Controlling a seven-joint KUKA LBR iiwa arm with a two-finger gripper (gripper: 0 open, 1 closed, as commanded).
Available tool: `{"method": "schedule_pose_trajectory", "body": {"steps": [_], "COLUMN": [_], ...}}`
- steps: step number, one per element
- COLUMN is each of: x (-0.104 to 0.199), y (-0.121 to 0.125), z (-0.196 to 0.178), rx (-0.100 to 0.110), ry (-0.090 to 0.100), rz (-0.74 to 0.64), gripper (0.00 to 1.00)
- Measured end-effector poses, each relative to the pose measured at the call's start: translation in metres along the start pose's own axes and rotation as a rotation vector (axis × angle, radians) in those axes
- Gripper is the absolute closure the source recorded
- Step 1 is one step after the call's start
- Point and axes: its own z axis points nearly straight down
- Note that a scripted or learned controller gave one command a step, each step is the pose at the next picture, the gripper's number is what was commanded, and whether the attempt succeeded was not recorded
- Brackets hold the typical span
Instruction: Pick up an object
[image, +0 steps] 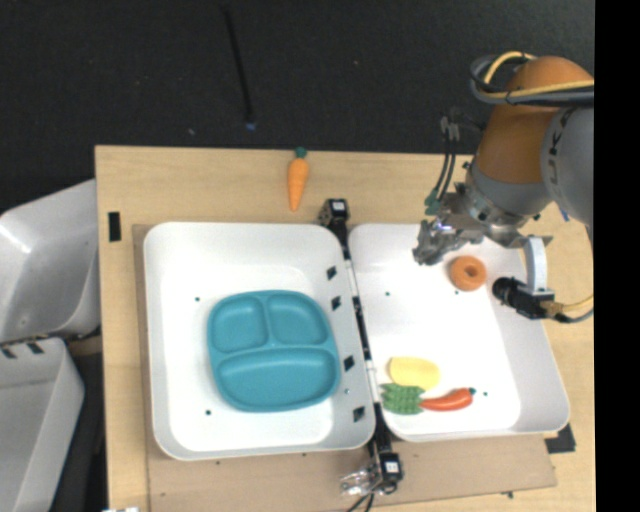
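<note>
While the pincer (432, 245) hovers near the far rim, the doughnut (467, 272) lies beside it.

Wooden bench (130, 190), two white bins (170, 260), carrot (297, 180)

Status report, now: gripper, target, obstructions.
Gripper low over right bin, beside doughnut, holding nothing seen. Lemon and chilli at near edge. Nothing blocking doughnut.

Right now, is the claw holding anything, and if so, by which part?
Nothing is seen held. The claw hangs over the right bin, beside the orange donut, with nothing visible between its tips.
</note>
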Motion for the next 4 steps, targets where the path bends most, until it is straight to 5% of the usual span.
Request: {"method": "schedule_pose_trajectory", "body": {"steps": [1, 4], "x": [-0.002, 0.150], "y": [0.002, 0.019], "z": [-0.048, -0.044], "rx": [0.001, 0.008], "ry": [0.000, 0.002], "rz": [0.000, -0.003], "gripper": [1.00, 1.00]}}
